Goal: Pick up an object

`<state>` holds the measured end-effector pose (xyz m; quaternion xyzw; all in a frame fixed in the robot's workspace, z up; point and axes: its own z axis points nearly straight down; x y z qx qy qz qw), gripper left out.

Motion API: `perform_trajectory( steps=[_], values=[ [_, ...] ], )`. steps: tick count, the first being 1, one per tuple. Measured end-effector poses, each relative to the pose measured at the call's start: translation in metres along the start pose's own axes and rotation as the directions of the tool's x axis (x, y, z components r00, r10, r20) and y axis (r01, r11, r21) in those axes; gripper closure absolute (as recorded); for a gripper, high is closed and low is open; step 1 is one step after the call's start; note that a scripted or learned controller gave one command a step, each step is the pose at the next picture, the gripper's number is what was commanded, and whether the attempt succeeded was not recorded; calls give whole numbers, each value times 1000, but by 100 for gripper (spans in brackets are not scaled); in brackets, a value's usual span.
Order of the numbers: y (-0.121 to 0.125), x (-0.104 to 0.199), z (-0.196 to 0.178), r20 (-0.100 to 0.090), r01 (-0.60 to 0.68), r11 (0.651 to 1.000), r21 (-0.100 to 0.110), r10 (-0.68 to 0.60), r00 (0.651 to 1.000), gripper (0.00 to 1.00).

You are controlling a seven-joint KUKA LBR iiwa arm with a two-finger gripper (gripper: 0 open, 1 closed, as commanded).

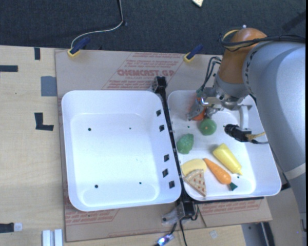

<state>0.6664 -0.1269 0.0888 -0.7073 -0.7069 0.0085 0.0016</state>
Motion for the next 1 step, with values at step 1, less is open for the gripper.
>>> perform_trajectory(
  steps=[1],
  values=[
    [-18, 102, -102, -12, 9, 1000, -17, -9, 1000, 100]
  ],
)
